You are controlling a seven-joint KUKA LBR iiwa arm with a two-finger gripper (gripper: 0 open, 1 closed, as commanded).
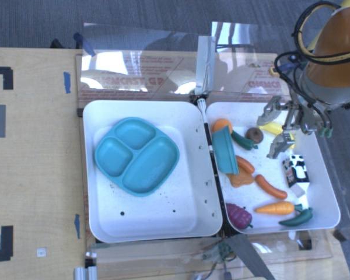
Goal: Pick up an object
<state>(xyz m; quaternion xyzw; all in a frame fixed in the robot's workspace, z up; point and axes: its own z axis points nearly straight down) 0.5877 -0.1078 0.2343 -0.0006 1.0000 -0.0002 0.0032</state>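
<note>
1. The grey arm point(332, 51), orange band and all, comes in over the right bin point(329, 185) from the far right corner, black cables looped above it.
2. The gripper point(284, 134) hangs over the far part of the right bin, its fingers point(277, 147) spread a little apart with nothing between them.
3. Taking the gripper as the mark: just beside it on the left sits a small brown round piece point(255, 135), and a yellow piece point(272, 128) lies right under its near-left side, partly hidden.
4. Further left of the gripper, a dark green pepper point(242, 140) lies next to a teal block point(224, 151) that leans along the divider, with an orange ball point(221, 125) at the block's far end.
5. Just nearer the camera than the gripper, a black-and-white toy point(296, 171) lies by the bin's right wall.
6. Nearer and to the left of the gripper lie an orange slab point(241, 178) and a small red-orange sausage shape point(269, 186).
7. Well nearer than the gripper, a carrot point(274, 208) and a green chilli point(296, 216) lie close together, and a purple bunch point(239, 216) sits at the near-left corner.
8. Far left of the gripper, the left bin point(186, 214) holds a blue divided plate point(136, 156).
</note>
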